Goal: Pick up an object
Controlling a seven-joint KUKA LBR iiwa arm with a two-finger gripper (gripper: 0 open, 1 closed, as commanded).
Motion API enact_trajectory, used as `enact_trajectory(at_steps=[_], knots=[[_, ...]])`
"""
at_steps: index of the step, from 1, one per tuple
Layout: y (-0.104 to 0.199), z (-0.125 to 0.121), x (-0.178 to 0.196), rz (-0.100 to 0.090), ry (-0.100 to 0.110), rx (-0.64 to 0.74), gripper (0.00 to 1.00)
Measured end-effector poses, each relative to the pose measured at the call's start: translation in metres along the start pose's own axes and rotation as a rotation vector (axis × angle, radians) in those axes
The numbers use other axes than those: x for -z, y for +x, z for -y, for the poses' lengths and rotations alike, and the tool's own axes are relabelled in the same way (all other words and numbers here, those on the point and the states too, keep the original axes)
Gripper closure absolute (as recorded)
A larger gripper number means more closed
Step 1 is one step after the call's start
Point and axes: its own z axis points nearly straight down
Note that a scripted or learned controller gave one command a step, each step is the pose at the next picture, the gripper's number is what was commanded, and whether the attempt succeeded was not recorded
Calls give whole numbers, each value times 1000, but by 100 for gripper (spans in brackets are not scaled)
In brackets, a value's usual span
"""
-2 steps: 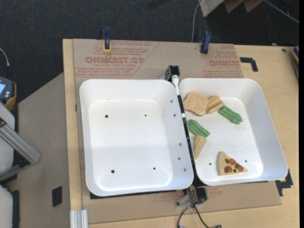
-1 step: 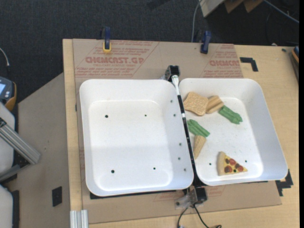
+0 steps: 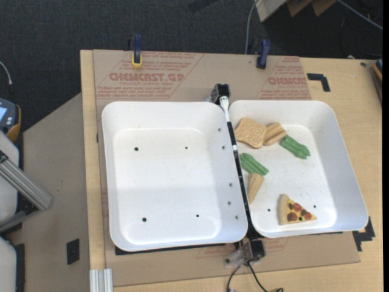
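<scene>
Camera view looks down on two white bins sitting side by side on a brown cardboard sheet [image 3: 182, 72]. All the stuff is in the right bin [image 3: 340, 163], which is the side the arm reaches in from. As for the gripper, I honestly can't tell whether it's open, closed or holding anything.

What's in that bin: a square tan toast piece [image 3: 249, 132] at the far-left corner, with a smaller tan piece [image 3: 275, 134] touching its right edge. Just beside that is a green bean-looking piece [image 3: 296, 146], lying at a slant. A second green piece [image 3: 253, 163] sits close to the bin's left wall, and a tan wedge [image 3: 254, 186] touches its near end. The toy pizza slice [image 3: 296, 212] is on its own near the front edge, apart from the rest.

The left bin [image 3: 164, 175] has four small dark dots on its floor. Two blue clamps [image 3: 137, 43] pin the sheet's far edge.
</scene>
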Motion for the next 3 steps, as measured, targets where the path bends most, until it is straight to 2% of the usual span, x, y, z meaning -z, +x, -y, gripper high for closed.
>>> enact_trajectory(at_steps=[3], knots=[[2, -3, 33, 11, -17, 3, 100]])
